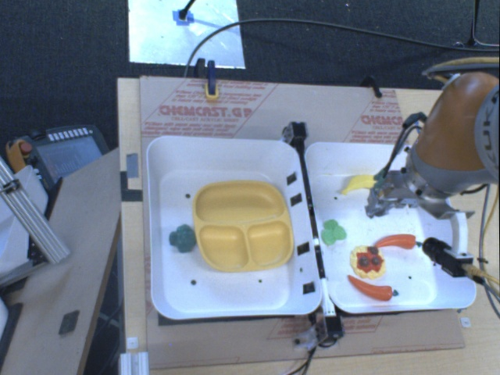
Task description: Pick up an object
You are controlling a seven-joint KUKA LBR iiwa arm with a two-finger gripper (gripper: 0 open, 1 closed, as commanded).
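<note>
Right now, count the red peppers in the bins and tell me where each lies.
2. One red pepper lies in the right bin, just right of the little pizza. The other red pepper lies below the pizza, near the bin's front edge. The arm may hide more.

my arm [457, 143]: grey casing — a rounded orange band above the wrist
my cables: thin, black

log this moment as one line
arm: over right bin | gripper: beside banana | held: nothing seen | task: pending
</note>
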